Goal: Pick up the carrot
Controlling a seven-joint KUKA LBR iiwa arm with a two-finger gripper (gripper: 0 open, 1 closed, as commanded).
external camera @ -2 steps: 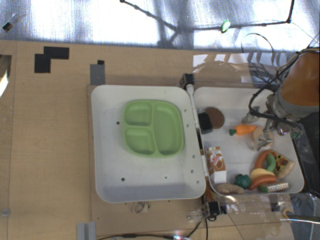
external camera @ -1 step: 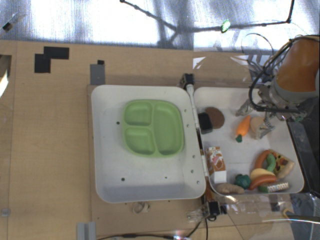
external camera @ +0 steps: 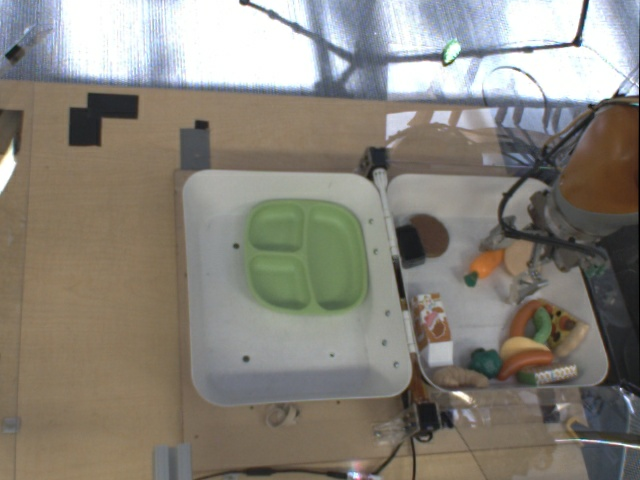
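The carrot [external camera: 486, 264] is small and orange with a green tip pointing down-left. It lies on the floor of the right bin [external camera: 470, 193], near the middle. My gripper [external camera: 512, 263] hangs just right of the carrot, under the grey arm with its orange band [external camera: 605, 163]. Its two metal fingers [external camera: 496, 237] stand apart, one above the carrot's thick end and one below-right of it. A pale beige round piece [external camera: 518, 258] lies between them. The carrot is beside the fingers, not between them.
A brown disc [external camera: 432, 233] and a black block [external camera: 409, 243] sit left of the carrot. A small carton [external camera: 432, 320], a green broccoli [external camera: 487, 361], a sausage [external camera: 523, 314], a banana [external camera: 524, 347] and a pizza slice [external camera: 568, 330] crowd the bin's front. A green divided plate [external camera: 305, 256] lies in the left bin [external camera: 215, 298].
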